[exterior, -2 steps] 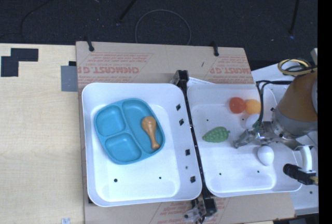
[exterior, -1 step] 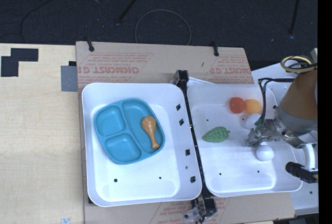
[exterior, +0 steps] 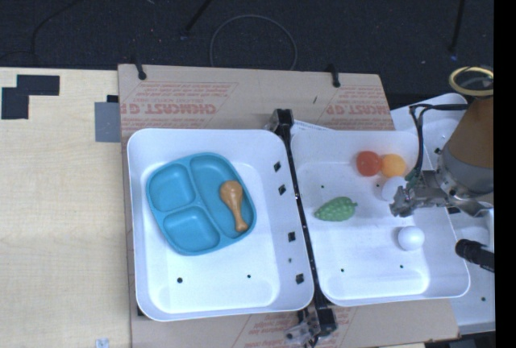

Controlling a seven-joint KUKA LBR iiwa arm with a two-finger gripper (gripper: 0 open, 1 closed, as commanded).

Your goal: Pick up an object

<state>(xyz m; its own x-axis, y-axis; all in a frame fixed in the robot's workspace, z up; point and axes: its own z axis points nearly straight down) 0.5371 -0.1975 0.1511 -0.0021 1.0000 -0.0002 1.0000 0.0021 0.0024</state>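
The right bin point(exterior: 363, 282) holds a red ball point(exterior: 368, 163) touching an orange ball point(exterior: 393, 166) at the back, a green bumpy piece point(exterior: 336, 209) in the middle and a white ball point(exterior: 410, 238) toward the right. My gripper point(exterior: 405, 200) hangs low over the right part of this bin. It is just below the orange ball and above the white ball, and nothing is seen held in it. The arm point(exterior: 472, 145) comes in from the right.
The left bin point(exterior: 161, 282) carries a blue compartment tray point(exterior: 181, 197) with a tan toy drumstick point(exterior: 234, 204) in its right compartment. A black divider point(exterior: 294, 209) runs between the bins. Cardboard point(exterior: 242, 101) lies behind them.
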